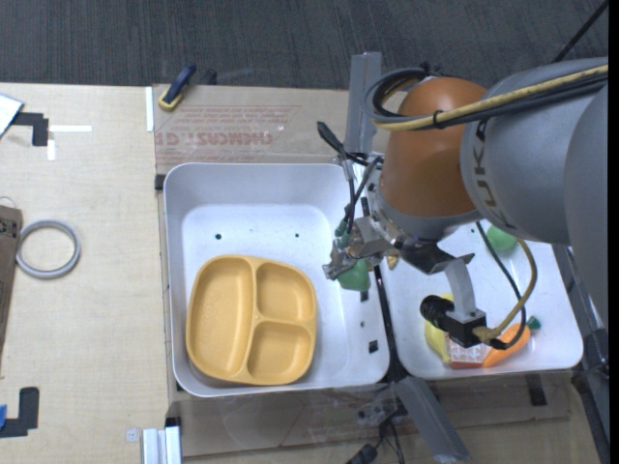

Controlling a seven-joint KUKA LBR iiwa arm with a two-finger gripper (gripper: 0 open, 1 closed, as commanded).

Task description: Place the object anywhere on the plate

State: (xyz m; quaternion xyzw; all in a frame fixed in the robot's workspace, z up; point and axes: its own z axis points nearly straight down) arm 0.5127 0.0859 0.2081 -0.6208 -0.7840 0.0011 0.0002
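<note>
A yellow plate (pixel 253 319) with three compartments lies in the left white bin (pixel 251 196), toward its front. My gripper (pixel 345 262) hangs over that bin's right side, just right of the plate. A small green object (pixel 357 275) sits between its fingers, so the gripper is shut on it. The object is above the bin floor near the wall between the two bins, a short way from the plate's right rim. The big orange and grey wrist hides much of the right bin.
In the right bin (pixel 556 341) I see a green item (pixel 501 239), a yellow piece (pixel 436 337), an orange piece (pixel 510 348) and a red-and-white pack (pixel 467 357). A tape roll (pixel 44 249) lies on the bench at left. A blue-and-yellow tool (pixel 178 85) rests behind the bins.
</note>
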